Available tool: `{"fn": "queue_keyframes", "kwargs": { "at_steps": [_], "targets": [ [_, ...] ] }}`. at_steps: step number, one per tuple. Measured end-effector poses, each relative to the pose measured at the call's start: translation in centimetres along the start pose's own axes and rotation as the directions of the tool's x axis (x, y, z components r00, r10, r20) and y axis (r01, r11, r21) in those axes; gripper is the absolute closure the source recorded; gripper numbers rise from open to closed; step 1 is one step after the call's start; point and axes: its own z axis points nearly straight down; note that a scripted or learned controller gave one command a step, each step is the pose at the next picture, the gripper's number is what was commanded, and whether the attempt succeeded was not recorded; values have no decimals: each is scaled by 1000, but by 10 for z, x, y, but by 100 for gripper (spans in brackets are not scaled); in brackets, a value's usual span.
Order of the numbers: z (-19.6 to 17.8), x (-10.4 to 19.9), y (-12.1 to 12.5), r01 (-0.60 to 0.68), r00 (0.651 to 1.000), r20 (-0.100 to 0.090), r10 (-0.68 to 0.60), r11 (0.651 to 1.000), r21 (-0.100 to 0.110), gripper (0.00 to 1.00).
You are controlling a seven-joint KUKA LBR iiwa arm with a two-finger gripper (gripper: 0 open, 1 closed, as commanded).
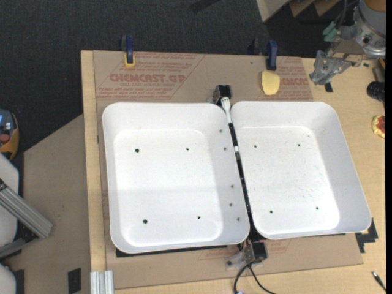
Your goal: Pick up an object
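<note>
On the left of my bench point(92, 164) sits the left white bin point(122, 225), its floor showing four small dark dots. Behind it a blue and yellow clamp point(128, 50) pins the brown cardboard sheet point(153, 75) with its red printing. Between the two bins runs a thin black strip point(236, 158), ending in a small black fitting point(222, 93) at the far end and another with a cable point(252, 253) at the near end. The right white bin point(349, 182) lies touching that strip, speckled with fine dark marks. Just beyond its far rim, on the cardboard and outside both bins, lies a small pale yellow object point(270, 82), directly below a second blue clamp point(271, 54). My gripper point(323, 69) hangs further right, near the far right corner, above the bench and apart from the yellow object, with nothing seen between its fingers; I cannot tell whether they are parted or closed.
</note>
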Motion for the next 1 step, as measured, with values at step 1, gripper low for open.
{"fn": "queue_keyframes", "kwargs": {
  "at_steps": [1],
  "targets": [
    [33, 138, 15, 18, 1000, -9, -17, 1000, 11, 100]
  ]
}}
